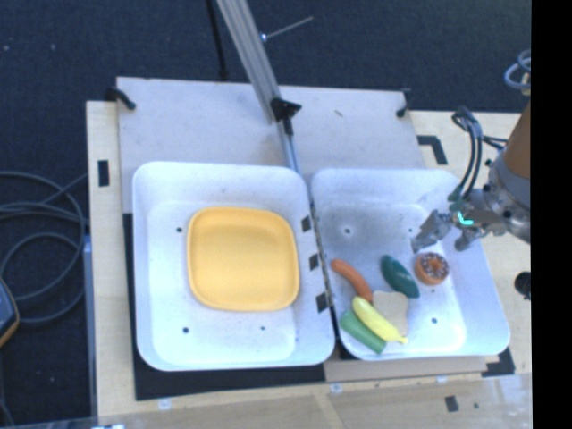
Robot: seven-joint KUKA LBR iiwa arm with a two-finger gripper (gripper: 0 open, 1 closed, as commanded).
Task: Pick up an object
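Observation:
My gripper (447, 233) hangs over the right bin (375, 195) near its right wall, fingers spread open with nothing between them. Just below it lies a small round orange-brown object (432, 267). To that object's left rests a dark green oval piece (399, 276). An orange carrot-like piece (352, 278) lies further left. A yellow banana (378, 320) sits on a green piece (360, 331), beside a beige square (391, 307), near the bin's front.
The left bin (156, 195) holds a yellow square plate (242, 258). A metal pole (250, 43) slants up from between the bins. Cables (36, 231) lie on the floor at left. The arm's body (514, 186) and cabling stand at the right edge.

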